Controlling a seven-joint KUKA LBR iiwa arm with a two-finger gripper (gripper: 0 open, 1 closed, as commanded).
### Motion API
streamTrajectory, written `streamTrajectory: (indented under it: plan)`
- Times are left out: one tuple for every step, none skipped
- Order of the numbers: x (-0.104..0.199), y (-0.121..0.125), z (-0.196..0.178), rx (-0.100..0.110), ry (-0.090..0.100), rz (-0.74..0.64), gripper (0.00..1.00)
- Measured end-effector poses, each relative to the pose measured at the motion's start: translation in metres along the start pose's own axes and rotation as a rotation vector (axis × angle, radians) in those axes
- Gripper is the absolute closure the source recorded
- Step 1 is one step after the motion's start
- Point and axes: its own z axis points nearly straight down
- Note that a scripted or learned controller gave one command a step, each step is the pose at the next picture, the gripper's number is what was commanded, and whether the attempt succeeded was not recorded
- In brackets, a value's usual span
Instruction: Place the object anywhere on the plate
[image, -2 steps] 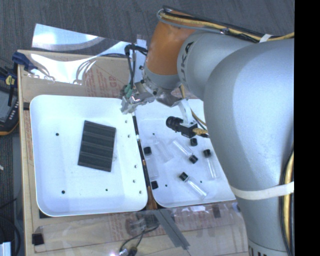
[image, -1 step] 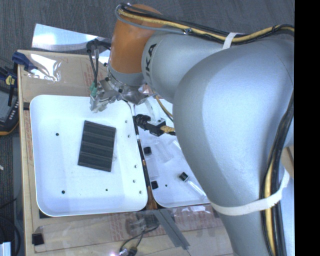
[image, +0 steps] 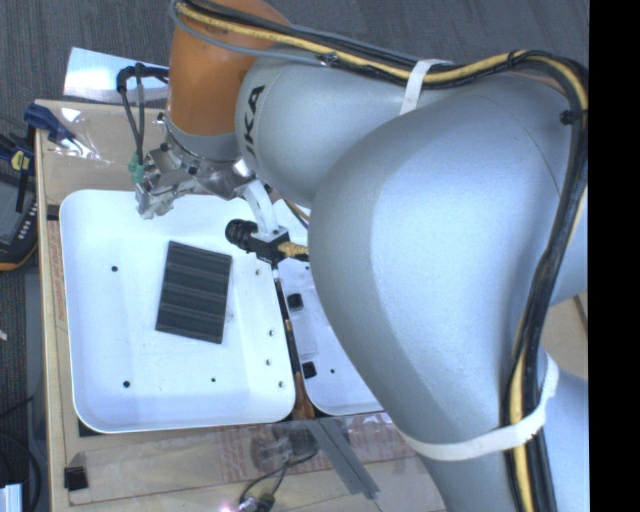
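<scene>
Looming nearest, the grey arm (image: 430, 250) hides most of the right bin (image: 330, 395). Its gripper (image: 155, 190), state unclear, hangs at the left bin's (image: 100, 400) twelve o'clock rim. At centre lies the ribbed dark object (image: 195, 292), seemingly flat, stiff, light; best pinched across its narrow sides

the arm (image: 440, 230) has a smooth grey shell with a soft sheen; its band (image: 205, 75) is matt orange. the left bin (image: 90, 330) looks like smooth white plastic, the dark ribbed slab (image: 194, 292) matt, the bench (image: 180, 460) bare pale wood
</scene>
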Motion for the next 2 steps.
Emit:
streamTrajectory:
  plan:
    - [0.0,0.0,0.0,0.0,0.0,-0.001,0.0]
    - [0.054,0.021,0.032,0.0,-0.001,0.038,0.0]
